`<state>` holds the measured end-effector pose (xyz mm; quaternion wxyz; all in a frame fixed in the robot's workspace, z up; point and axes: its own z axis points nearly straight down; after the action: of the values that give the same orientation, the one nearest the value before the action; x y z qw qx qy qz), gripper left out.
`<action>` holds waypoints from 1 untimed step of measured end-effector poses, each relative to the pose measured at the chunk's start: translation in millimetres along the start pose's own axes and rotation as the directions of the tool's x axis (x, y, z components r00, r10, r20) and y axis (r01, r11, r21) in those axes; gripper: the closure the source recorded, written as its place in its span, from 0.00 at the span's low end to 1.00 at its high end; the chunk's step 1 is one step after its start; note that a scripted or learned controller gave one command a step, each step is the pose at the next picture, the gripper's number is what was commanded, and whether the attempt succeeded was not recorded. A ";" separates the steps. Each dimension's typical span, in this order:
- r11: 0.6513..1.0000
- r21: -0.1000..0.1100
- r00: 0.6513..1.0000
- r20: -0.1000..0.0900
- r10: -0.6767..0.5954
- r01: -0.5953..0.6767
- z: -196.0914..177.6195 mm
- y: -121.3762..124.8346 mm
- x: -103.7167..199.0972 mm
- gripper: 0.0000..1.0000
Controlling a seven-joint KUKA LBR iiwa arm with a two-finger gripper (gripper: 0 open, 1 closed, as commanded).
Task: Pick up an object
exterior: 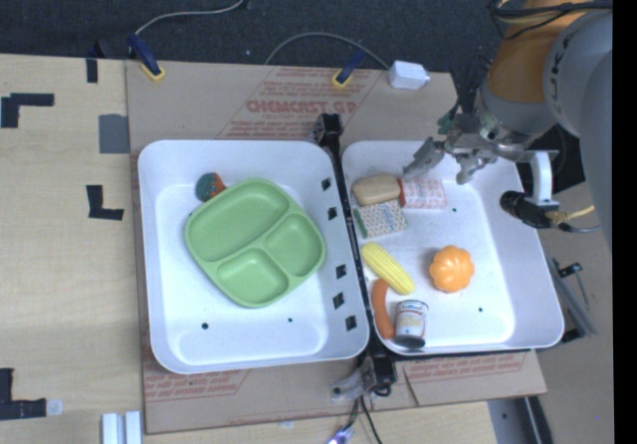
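Tool (447, 162) fingers were seen spread wide above the right bin (503, 328), nothing held; the bread roll (376, 189) could be nudged aside if descent were misaligned.

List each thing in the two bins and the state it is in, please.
hand: open, holds nothing, above right bin
green plate: flat in left bin, compartments bare
bun: lying, right bin
corn: lying on its side
orange fruit: resting alone
can: tipped, near front edge
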<state>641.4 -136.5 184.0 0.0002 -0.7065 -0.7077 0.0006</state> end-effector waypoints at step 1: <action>1.000 -0.013 1.000 0.002 -0.002 0.002 83.2 27.6 36.5 0.00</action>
<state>668.9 -100.0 100.7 -0.0051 -0.7059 -0.7083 -0.0035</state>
